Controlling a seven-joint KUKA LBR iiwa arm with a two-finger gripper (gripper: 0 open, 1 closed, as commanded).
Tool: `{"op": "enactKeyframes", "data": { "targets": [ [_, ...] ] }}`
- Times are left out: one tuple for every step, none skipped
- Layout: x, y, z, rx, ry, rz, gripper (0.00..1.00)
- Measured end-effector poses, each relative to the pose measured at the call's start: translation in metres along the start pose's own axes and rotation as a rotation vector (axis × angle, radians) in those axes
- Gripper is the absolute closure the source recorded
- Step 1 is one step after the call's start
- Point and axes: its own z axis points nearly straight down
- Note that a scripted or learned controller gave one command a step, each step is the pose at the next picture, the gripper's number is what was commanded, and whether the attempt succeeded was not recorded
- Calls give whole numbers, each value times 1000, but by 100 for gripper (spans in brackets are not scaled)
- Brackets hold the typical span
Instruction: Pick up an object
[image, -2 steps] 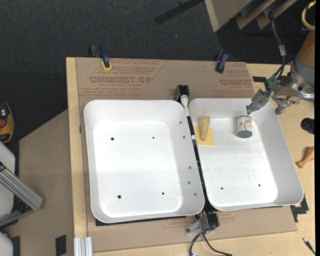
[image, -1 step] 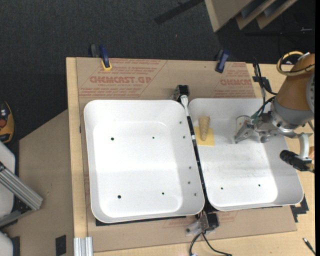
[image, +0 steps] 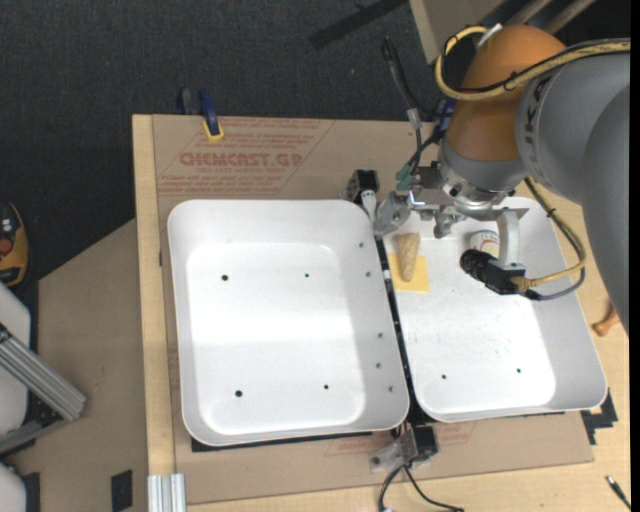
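Where gripper (image: 407, 232) hovers, yellow object (image: 411, 268)

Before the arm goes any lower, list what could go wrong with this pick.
1. The yellow wedge-shaped object lies close against the left wall of the right bin, so the gripper may strike that wall or the rim of the left bin beside it.
2. The object looks thin and flat on the bin floor, so a grasp may slide off it.
3. The loose black cable hanging from the wrist could snag or drag through the bin.
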Motion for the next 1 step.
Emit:
{"op": "enactKeyframes", "data": {
  "targets": [
    [-27,-45,5,16,-5,19,0]
  ]
}}
